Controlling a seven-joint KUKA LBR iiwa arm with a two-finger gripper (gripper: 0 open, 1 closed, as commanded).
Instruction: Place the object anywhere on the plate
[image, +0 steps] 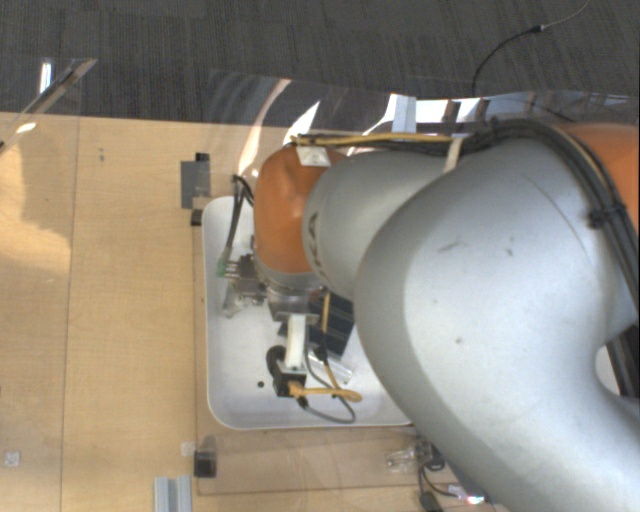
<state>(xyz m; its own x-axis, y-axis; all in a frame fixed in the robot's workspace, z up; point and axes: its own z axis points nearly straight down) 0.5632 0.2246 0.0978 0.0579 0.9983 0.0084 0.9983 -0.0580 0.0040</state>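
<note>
Arm (470, 300): the grey KUKA arm comes in from the right of the camera view and covers most of the right half; its broad grey link lies over the bins.
Orange band (278, 215): sits just above the wrist, over the upper part of the white bin, with a yellow-edged cable strip running across the top of it.
Gripper (285, 385): points down into the white bin, near its lower edge; a white finger body and dark tip parts show, with black and yellow cables looping beside them. How far it is open I cannot tell, and I cannot tell whether it has hold of anything.
White bin (225, 370): shallow, with rounded corners, resting on the bench; only its left part and lower edge are visible, the rest is hidden under the arm.
Object and plate: I cannot tell where either is; the arm hides most of the bin floor.
Bench (100, 300): light wood, with small black brackets (196, 180) at the bin's upper and lower left corners.
Floor (250, 40): dark carpet along the top.
</note>
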